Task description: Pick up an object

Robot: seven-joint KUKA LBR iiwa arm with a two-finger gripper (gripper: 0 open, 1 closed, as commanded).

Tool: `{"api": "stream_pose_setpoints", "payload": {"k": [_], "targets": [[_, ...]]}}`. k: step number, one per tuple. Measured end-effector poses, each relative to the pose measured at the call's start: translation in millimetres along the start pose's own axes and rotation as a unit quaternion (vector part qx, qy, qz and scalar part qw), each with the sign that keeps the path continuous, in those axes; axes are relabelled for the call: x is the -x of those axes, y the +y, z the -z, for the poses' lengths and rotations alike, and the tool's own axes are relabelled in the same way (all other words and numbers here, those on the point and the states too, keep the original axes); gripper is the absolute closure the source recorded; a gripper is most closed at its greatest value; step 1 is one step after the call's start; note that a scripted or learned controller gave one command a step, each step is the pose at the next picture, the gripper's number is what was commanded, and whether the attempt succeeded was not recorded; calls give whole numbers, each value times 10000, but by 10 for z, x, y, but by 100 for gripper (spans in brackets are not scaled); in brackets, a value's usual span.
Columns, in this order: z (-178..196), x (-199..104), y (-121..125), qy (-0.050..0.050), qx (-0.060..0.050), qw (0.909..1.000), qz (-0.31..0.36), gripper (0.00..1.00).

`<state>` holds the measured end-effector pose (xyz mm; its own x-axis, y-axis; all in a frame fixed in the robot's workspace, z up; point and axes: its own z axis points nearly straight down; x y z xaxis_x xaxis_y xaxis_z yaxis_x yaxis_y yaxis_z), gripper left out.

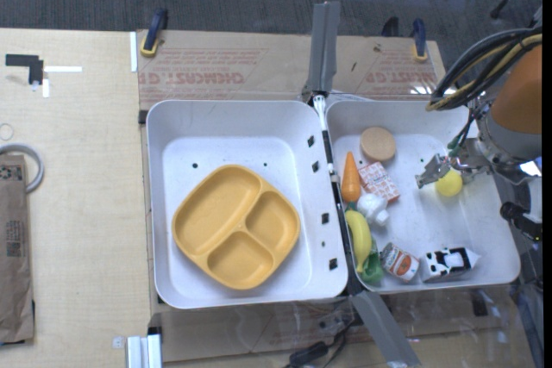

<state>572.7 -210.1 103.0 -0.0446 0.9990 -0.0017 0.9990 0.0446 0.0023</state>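
Lemon (pixel 448 184) is what we judge to be the target: it sits in the right bin (pixel 509 271), upper right, touching the gripper (pixel 442 172), just below-right of the tip. We can't tell the fingers' state. It's round, no long axis. Bare white floor around it; cow carton (pixel 448 263) well below, cracker pack (pixel 378 182) and round disc (pixel 378 144) to the left. Yellow tray (pixel 235 226) sits in the left bin (pixel 164 211).

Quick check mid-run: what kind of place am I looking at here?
Most likely a robotics lab bench set up for pick tests, not a kitchen: two white bins clamped over cardboard, toy food such as a carrot and banana, and the arm's hand at a lemon.
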Motion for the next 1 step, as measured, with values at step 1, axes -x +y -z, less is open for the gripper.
{"api": "stream_pose_setpoints", "payload": {"k": [1], "targets": [[89, 10, 1, -7, 1, 10000, -8, 100]]}}
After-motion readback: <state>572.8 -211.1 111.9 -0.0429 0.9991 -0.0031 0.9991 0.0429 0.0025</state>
